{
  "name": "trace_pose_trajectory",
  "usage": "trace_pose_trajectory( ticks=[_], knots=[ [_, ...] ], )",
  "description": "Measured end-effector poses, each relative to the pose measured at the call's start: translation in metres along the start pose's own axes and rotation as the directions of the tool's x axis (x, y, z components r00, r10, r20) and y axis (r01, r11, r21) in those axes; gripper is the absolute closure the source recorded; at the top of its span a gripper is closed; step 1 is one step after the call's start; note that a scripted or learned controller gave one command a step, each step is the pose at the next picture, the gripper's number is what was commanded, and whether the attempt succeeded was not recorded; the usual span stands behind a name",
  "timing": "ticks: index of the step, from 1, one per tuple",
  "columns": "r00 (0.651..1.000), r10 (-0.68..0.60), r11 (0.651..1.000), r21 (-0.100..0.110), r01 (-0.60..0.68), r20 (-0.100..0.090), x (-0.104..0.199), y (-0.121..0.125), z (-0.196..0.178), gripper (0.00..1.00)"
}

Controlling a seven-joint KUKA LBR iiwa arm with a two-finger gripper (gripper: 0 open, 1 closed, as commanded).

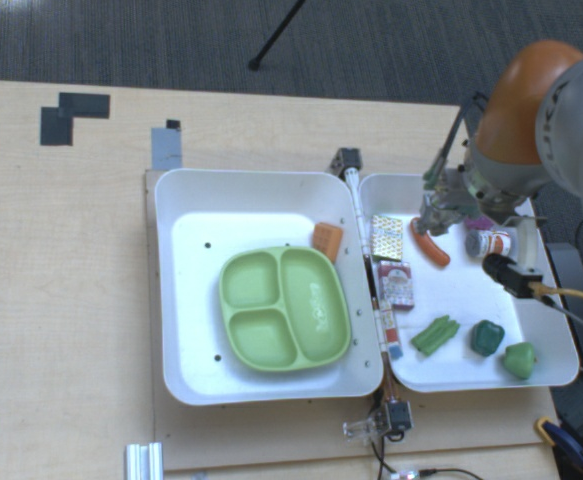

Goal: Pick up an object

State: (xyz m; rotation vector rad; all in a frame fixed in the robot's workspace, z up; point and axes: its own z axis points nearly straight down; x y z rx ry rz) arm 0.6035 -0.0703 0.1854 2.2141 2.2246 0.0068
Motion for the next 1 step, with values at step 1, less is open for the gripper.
trace_pose_trajectory(
  ticks=[1],
  knots=[
    [1.0,-0.001,1.0,0.002,0.001,0.001,-0.0007,-0.0005,0.0004,0.0]
  ],
)
